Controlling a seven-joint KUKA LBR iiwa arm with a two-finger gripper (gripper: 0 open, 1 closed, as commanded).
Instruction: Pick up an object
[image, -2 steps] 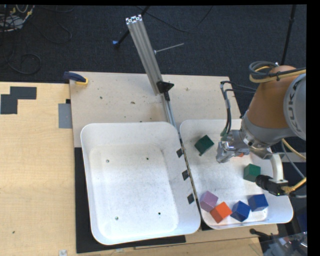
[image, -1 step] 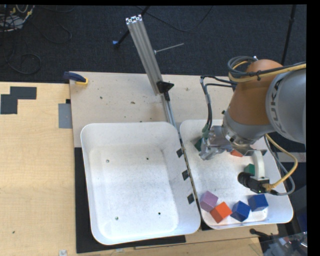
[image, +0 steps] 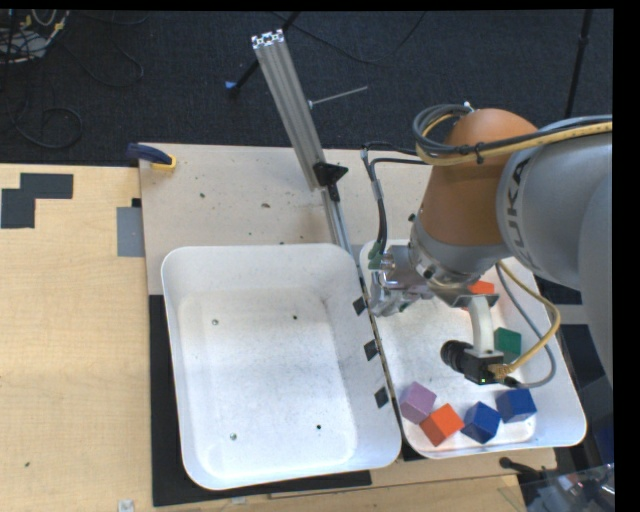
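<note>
You had a pale wooden tabletop (image: 240, 200) there, and two shallow white bins sat on it side by side: the left bin (image: 200, 290), the right bin (image: 560, 425), edges nearly touching, over dark mats.

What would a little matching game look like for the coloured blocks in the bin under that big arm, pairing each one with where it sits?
Things:
1. purple block
2. orange block
3. green block
4. the blue block farther right

Places:
A. highest in the view, beside the white post
B. leftmost of the cluster
C. rightmost of the cluster
D. just right of and below the purple one

Pairs: 1-B, 2-D, 3-A, 4-C
</note>
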